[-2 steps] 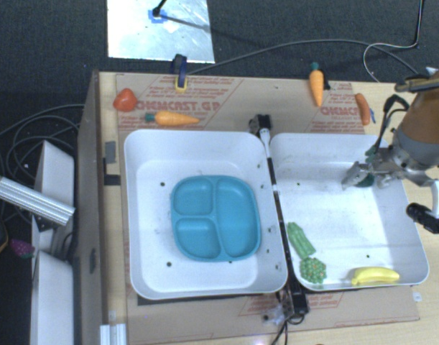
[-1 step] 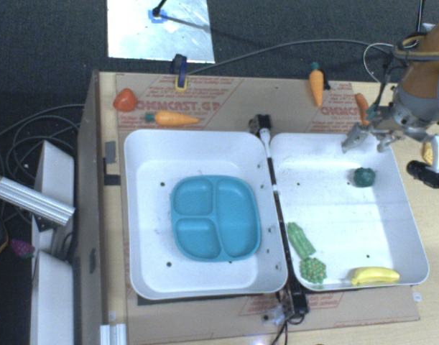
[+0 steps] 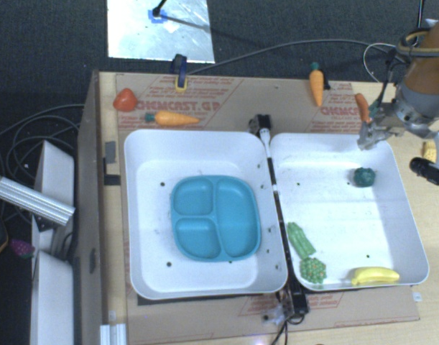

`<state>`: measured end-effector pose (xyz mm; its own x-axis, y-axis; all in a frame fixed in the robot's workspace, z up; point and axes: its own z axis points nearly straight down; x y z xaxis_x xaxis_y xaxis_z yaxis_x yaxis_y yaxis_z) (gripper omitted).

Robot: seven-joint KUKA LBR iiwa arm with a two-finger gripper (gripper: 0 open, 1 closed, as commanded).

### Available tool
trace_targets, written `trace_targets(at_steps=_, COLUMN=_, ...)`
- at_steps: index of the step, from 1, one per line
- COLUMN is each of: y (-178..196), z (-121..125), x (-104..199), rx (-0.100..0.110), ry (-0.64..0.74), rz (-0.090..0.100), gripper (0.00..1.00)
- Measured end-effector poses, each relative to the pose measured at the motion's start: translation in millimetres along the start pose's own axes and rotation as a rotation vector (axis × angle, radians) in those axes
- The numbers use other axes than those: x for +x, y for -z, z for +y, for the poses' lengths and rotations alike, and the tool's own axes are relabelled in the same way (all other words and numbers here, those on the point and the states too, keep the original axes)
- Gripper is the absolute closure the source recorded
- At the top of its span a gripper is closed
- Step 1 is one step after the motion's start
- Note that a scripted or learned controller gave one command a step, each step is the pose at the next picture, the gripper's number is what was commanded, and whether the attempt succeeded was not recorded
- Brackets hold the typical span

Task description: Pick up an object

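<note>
yellow banana [image 3: 375, 275] lies at the right bin's [image 3: 413, 221] near edge, beside a green bumpy vegetable [image 3: 313, 269] and green pod [image 3: 300, 239]. farther back sits a teal object [image 3: 363, 176]. pincer [image 3: 368, 139] hovers above the far rim, grip state unclear.

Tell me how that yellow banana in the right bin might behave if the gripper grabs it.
The banana looks like smooth toy plastic, so probably light, stiff and a bit slippery. Its curved shape may let it pivot between the fingers. It lies against the bin wall, which could crowd the gripper.
</note>
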<state>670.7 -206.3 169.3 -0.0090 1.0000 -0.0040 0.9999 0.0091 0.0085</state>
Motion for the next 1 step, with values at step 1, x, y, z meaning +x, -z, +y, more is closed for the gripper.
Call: trace_targets(at_steps=1, y=-0.2, z=-0.1, x=0.1, rx=0.001, ry=0.001, rz=0.000, gripper=0.00)
